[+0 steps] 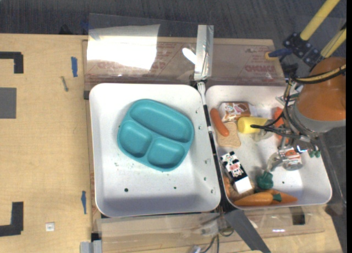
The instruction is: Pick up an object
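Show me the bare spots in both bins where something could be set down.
Left bin: bare floor rings the teal divided plate, widest along the near edge and left side. Right bin: crowded; hot dog, milk carton and carrot fill its left and near side, the gripper hangs mid-bin. A small patch lies at the near right corner.

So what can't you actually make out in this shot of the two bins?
- Gripper: small and cluttered in the camera view; finger state unreadable.
- Arm: cut off by the right edge.
- Yellow item: partly crossed by dark cables.
- Carrot: lies along the right bin's near wall, underside hidden.
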Available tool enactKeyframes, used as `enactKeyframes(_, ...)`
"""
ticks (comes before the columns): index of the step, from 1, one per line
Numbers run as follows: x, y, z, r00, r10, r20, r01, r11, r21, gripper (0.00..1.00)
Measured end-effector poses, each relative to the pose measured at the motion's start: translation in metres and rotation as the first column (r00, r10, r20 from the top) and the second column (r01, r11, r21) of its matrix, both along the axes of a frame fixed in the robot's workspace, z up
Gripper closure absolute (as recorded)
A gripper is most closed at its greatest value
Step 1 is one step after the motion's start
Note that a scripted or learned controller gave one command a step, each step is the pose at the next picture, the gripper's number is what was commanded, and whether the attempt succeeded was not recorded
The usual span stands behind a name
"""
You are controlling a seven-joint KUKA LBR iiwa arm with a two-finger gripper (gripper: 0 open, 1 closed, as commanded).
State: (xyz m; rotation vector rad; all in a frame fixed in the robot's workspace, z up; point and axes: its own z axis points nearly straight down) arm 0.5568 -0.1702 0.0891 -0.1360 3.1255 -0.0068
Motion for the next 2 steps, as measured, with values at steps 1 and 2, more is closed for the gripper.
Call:
enactKeyframes(1, 0.006, -0.036, 0.012, 1.0, 0.019, -0.004, -0.019, 1.0, 0.001, 0.0)
enactKeyframes(2, -0.008, -0.028, 0.0, 0.989, -0.145, -0.004, 0.145, 0.989, 0.004, 0.0)
